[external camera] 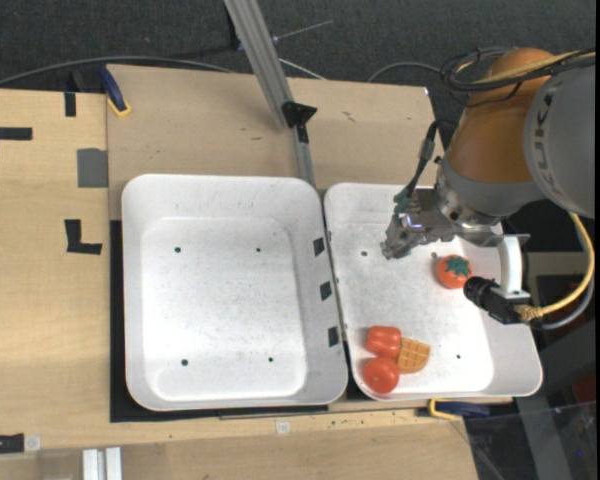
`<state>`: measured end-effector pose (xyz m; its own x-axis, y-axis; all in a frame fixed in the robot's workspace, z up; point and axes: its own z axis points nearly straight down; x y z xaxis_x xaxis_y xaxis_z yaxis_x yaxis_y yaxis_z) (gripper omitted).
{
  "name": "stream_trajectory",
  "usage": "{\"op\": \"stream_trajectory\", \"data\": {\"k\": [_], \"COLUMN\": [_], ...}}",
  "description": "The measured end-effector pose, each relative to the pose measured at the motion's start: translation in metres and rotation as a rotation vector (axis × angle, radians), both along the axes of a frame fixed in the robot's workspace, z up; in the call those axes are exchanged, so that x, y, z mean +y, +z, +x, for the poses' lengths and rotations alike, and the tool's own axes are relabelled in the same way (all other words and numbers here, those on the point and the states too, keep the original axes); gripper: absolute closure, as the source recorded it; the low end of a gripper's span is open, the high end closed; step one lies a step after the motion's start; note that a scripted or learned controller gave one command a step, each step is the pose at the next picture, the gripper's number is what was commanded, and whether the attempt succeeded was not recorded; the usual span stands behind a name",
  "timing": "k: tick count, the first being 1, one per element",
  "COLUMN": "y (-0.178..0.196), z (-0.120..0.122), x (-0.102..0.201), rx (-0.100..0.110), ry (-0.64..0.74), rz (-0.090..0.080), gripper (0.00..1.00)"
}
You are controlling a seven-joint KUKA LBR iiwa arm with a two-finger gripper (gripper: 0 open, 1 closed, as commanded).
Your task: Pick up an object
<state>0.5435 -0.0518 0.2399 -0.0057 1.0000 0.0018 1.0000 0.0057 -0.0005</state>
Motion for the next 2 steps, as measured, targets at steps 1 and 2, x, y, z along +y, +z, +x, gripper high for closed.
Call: {"op": "stream_trajectory", "data": {"k": [1, 2], "y": [0.003, -0.013], "z": [0.009, 0.029], "x": [0.049, 0.103], "rx": [0.001, 0.002], "ry": [0.001, 0.001], "rz": [0.000, -0.001], "gripper": [1.00, 1.00]}}
